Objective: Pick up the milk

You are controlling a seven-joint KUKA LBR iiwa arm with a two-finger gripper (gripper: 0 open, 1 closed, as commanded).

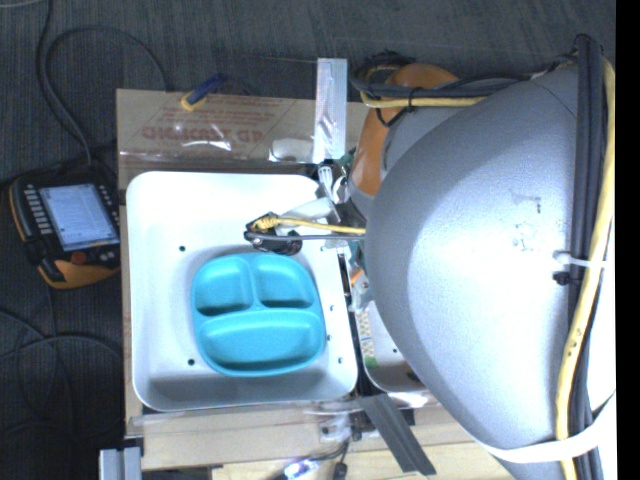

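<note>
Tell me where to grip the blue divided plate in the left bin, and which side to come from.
Grip the blue divided plate by its raised outer rim on the camera view's left, coming straight down. It lies flat in the white bin, so only an edge offers a pinch, and the bare floor there probably leaves room for an outer finger. Its right edge sits close to the bin wall.

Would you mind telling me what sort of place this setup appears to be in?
Probably a robotics lab or test cell. A large grey arm reaches over a white bin holding a blue divided plate, a handheld control pendant lies on dark carpet beside the bench, and loose cables trail across the floor.
</note>
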